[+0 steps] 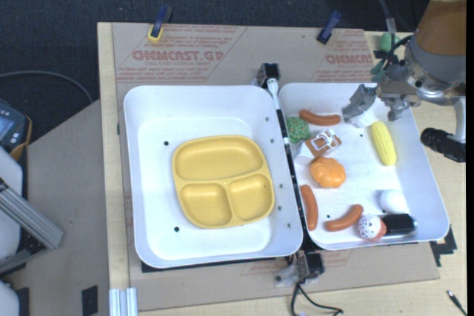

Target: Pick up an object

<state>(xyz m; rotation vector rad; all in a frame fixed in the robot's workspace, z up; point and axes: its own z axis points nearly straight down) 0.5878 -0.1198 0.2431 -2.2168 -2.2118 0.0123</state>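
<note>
The arm's grey body and orange band [444, 22] are cut off at the upper right corner, and the end effector [379, 106] hangs over the far right part of the right bin [429, 192], its grey parts too small and blurred to tell whether they stand apart or together; nothing can be made out between them. On the counter [222, 52], a board printed with red lettering, two white bins sit side by side, held at their shared edge by black clips. The left bin [144, 159] carries a yellow divided tray [222, 180] with three compartments. The right bin holds the loose objects: a sausage [320, 117] lies just left of the end effector, a yellow corn cob [383, 142] lies just below it, and a green leafy piece [298, 130] sits near the bin's left wall. A small brown-and-white item [324, 143], hard to identify, rests beside the green piece, with an orange fruit [327, 173] just under it. Toward the near edge lie a second sausage [309, 206] along the left wall, a third sausage [344, 219] at a slant, a white egg-like object [391, 199], a speckled ball [369, 227] and a black block [398, 224] touching it. Blue clamps [159, 20] grip the board's far edge, and a cable trails off the near edge.
</note>
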